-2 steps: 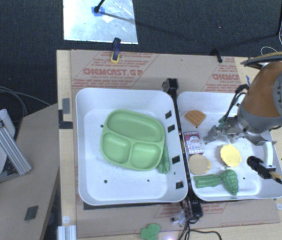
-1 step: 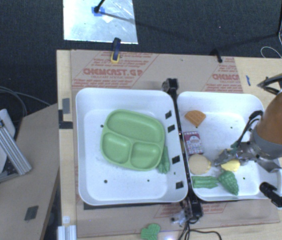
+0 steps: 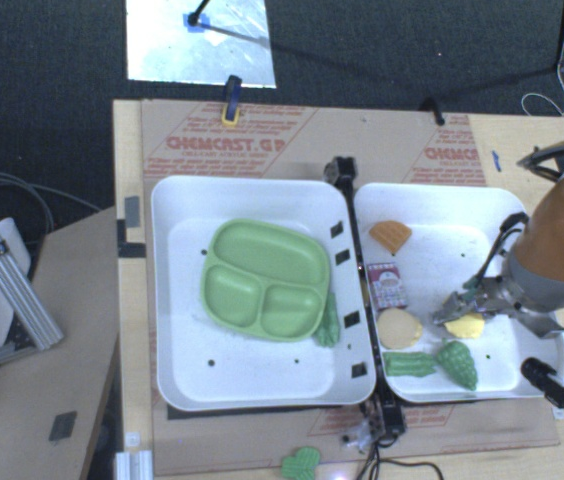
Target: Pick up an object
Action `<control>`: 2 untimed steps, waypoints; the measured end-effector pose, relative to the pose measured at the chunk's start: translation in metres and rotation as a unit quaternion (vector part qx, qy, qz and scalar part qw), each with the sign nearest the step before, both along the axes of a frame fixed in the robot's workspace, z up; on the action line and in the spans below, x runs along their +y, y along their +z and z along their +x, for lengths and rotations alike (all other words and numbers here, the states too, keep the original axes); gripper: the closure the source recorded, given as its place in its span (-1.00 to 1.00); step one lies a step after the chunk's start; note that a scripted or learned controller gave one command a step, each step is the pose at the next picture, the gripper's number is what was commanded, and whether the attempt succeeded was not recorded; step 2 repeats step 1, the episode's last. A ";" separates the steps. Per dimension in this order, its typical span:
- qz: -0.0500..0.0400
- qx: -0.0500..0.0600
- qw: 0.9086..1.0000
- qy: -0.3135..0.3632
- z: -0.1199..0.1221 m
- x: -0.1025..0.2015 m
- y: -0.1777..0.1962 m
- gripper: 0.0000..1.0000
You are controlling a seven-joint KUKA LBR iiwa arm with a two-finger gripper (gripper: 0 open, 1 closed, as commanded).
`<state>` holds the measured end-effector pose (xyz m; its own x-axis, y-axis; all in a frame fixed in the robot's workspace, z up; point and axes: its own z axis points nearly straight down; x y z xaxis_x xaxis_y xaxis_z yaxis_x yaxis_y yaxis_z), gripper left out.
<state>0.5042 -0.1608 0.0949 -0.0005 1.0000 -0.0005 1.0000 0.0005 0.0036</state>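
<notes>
Yellow object (image 3: 467,326) under jaws (image 3: 459,311), near right bin's (image 3: 432,200) front wall

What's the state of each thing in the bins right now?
Green divided plastic plate: flat, upright, left bin.
Gripper: low over yellow item, right bin.
Orange wedge: lying loose.
Pink-red card: flat.
Round beige disc: flat.
Green leafy toy: lying on its side.

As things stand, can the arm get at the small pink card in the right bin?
Probably yes. The pink card lies flat by the right bin's left wall with nothing on top, and the pincer sits just to its right in that bin.
</notes>
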 end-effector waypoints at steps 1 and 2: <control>0.000 -0.003 1.000 0.005 0.027 0.085 0.094 1.00; 0.000 -0.003 1.000 0.005 0.027 0.085 0.094 1.00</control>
